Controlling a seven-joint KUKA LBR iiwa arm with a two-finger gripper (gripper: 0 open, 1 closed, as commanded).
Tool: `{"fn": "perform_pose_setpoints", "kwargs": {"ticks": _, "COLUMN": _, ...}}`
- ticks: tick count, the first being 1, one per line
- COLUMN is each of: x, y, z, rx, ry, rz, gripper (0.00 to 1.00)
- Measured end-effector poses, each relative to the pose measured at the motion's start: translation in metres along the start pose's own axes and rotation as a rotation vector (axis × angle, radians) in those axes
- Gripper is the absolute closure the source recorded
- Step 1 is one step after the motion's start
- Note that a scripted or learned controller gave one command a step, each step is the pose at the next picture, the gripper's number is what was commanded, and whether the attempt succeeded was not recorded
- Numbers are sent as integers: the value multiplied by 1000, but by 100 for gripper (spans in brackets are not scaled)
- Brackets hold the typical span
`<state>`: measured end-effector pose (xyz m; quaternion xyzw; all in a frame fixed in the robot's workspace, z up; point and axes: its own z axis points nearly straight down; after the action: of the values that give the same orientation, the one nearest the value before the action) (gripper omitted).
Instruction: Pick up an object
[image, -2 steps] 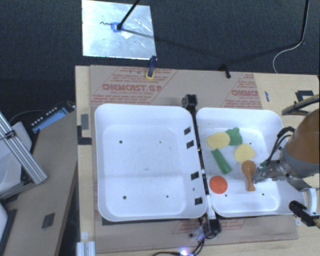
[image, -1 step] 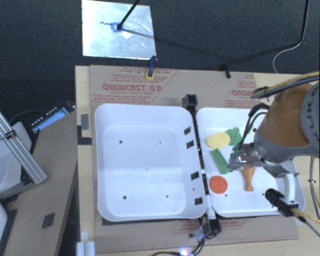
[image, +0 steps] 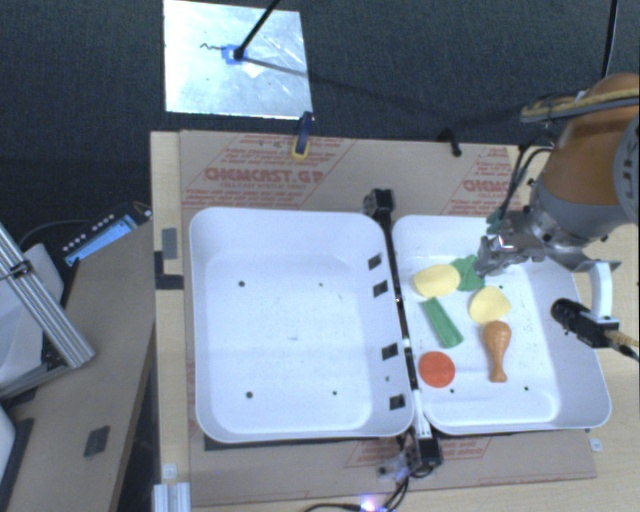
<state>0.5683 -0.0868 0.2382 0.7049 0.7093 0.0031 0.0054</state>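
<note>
A: We see 5 toys in the right white bin (image: 575, 400): a pale yellow rounded piece (image: 436, 280), a flat green piece (image: 468, 273), a long green pod-shaped piece (image: 441, 323), a round red piece (image: 437, 369), and a yellow-and-orange drumstick-shaped piece (image: 494, 335). The grey two-finger gripper (image: 490, 254) hangs at the flat green piece's upper right edge.

B: Is it gripping anything?

A: We cannot tell.

B: What could go wrong?

A: We judge the flat green piece and the pale yellow rounded piece lie touching, so a closing grip may nudge 1 and miss both.

B: And the left white bin (image: 215, 240)?

A: We see only 4 dark specks.
</note>
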Motion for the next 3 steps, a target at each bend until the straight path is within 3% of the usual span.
{"fn": "perform_pose_setpoints", "kwargs": {"ticks": 1, "x": -21, "y": 103, "z": -92, "rx": -6, "ry": -2, "rz": -1, "gripper": 100}}
{"fn": "perform_pose_setpoints", "kwargs": {"ticks": 2, "x": 77, "y": 103, "z": -132, "rx": 4, "ry": 6, "rz": -7, "gripper": 100}}
{"fn": "perform_pose_setpoints", "kwargs": {"ticks": 3, "x": 121, "y": 103, "z": -159, "rx": 7, "ry": 5, "rz": -3, "gripper": 100}}
